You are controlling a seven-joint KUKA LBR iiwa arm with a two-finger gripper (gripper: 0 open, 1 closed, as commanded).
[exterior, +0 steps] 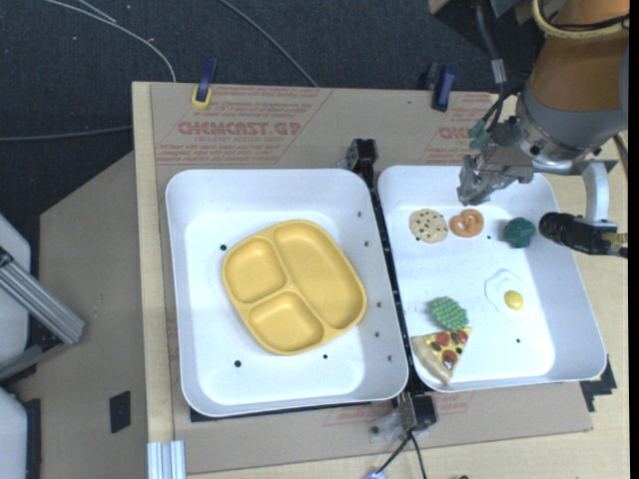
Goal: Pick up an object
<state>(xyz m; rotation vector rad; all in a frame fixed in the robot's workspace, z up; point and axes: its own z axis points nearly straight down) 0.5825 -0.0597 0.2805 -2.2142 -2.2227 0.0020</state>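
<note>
Gripper (477, 194) hovering just above the donut (466, 225) in the right bin (559, 357); finger spread unclear. Risk: cookie (428, 226) sitting just beside, so fingers may be nudging it or missing.

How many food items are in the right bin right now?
6. Cookie and donut at the back beside the pincer, dark green piece right of them, fried egg mid-bin, green vegetable and pizza slice at the front. The arm may hide more.

Right bin (559, 357): cookie (428, 226), pretzel (466, 224) and broccoli (518, 232) along the back; egg (506, 294) centre; pizza slice (442, 350) and green piece (449, 312) front-left.
</note>
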